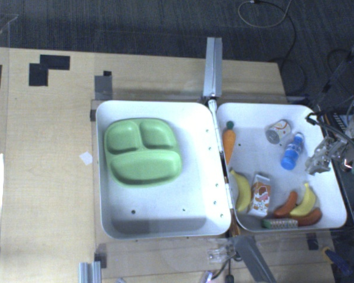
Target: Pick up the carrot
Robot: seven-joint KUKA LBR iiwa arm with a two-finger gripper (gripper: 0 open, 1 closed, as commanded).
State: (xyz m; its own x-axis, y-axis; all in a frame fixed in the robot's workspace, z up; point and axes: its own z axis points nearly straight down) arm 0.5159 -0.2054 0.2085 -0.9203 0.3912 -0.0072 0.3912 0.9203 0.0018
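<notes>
Camera view. Carrot (229,144): right bin (248,112), against its left wall, lengthwise, green top at the far end. Gripper (318,161): over right bin's right edge, well apart from carrot; finger state cannot be told. Left bin (194,175): green divided plate (143,151).

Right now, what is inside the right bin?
The right bin holds the carrot by its left wall, a can, blue bottle, two bananas, juice carton and sausages. The gripper covers the bin's right edge.
</notes>
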